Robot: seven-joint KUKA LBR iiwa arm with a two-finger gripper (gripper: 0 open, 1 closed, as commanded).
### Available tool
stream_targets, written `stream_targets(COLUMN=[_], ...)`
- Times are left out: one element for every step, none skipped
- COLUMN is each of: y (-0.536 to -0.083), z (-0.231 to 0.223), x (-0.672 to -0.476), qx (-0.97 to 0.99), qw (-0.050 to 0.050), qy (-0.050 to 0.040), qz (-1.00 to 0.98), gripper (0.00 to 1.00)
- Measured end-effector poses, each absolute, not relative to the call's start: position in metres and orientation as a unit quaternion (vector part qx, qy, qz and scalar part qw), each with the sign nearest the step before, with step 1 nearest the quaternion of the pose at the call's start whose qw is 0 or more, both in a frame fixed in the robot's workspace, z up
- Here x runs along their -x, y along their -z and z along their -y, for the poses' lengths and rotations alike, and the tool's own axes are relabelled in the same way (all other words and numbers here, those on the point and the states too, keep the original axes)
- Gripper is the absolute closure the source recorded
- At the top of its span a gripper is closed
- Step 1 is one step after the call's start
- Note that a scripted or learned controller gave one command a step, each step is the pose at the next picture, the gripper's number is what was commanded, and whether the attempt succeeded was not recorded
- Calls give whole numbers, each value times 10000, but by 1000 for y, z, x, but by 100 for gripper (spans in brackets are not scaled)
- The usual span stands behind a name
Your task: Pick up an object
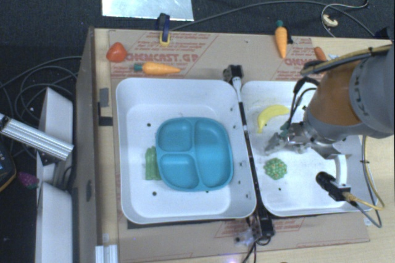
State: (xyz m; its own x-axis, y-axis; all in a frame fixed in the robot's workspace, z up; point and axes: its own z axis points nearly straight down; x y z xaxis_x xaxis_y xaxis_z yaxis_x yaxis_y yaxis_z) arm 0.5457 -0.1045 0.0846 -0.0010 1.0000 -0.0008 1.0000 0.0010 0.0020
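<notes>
The approach step appears to be in hand: the pincer [274, 143], its opening impossible to tell, is poised in the right bin [296, 203] between the yellow banana [271, 115] and green ball [275, 167], so a lowering onto one is called for.

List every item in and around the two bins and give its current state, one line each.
Blue divided plate: flat in the left bin, compartments bare.
Green item: in the left bin, tucked against the plate's left edge.
Banana: lying loose in the right bin.
Green ball: resting on the right bin's floor, below the gripper.
Gripper: low over the right bin, between banana and ball.
Carrots: lying on the cardboard outside the bins.
</notes>
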Motion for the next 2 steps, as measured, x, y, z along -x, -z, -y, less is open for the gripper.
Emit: stream_targets(y=[-84,-95], z=[98,97], x=[-486,-488], qx=[-7068,-7065], qw=[-2,8], qy=[-2,-18], qz=[-7074,-7077], gripper=[0,100])
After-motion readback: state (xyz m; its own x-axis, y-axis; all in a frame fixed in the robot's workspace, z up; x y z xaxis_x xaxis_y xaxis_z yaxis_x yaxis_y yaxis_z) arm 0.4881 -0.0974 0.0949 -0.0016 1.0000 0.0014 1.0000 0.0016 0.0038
